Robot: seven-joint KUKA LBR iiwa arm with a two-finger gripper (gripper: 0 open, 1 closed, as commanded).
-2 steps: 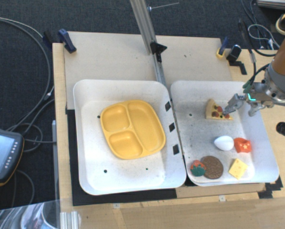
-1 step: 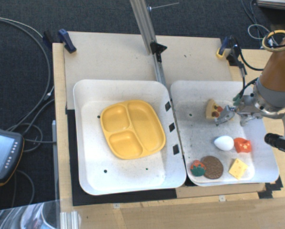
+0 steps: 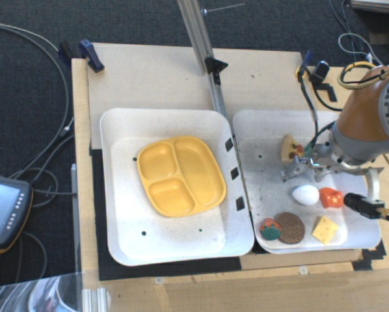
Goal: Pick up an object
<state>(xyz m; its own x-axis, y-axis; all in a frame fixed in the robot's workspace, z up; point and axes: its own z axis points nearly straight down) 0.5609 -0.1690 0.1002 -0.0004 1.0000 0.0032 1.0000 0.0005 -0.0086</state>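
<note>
Gripper (image 3: pixel 297 168): I can't tell jaw state.
Right bin (image 3: pixel 259 135): upper half free; egg (image 3: pixel 305 194), cookie (image 3: pixel 289 227), cheese (image 3: pixel 324 229) crowd lower edge.
Left bin (image 3: pixel 116 239): yellow tray (image 3: pixel 180 175) centred.

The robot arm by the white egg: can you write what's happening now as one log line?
task: pick up object | gripper: low in right bin, beside white egg | held: nothing visible | left bin: yellow tray
</note>
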